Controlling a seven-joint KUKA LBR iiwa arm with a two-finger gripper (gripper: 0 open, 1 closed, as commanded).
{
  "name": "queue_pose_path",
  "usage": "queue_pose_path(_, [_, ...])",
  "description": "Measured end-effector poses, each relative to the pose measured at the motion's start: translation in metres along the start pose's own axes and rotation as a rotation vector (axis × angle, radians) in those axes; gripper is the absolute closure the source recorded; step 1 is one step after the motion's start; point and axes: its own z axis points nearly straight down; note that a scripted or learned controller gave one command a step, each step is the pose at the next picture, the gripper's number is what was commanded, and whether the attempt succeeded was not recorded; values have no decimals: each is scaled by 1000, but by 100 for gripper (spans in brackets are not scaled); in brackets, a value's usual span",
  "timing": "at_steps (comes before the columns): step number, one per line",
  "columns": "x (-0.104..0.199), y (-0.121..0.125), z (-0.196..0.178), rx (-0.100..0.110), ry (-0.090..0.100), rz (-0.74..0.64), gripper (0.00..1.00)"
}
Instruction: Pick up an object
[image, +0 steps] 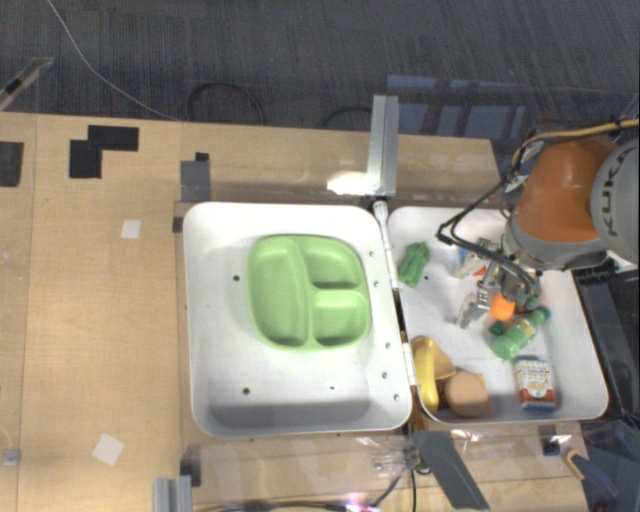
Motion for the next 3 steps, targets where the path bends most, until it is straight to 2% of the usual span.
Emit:
queue_pose_path(1, [47,-4,-2,0,-3,121,0])
queue_pose_path(2, [57,28,-2,1,-7,-12,0])
queue_pose_path(3, [56,-5,-3,2,-8,-554,0])
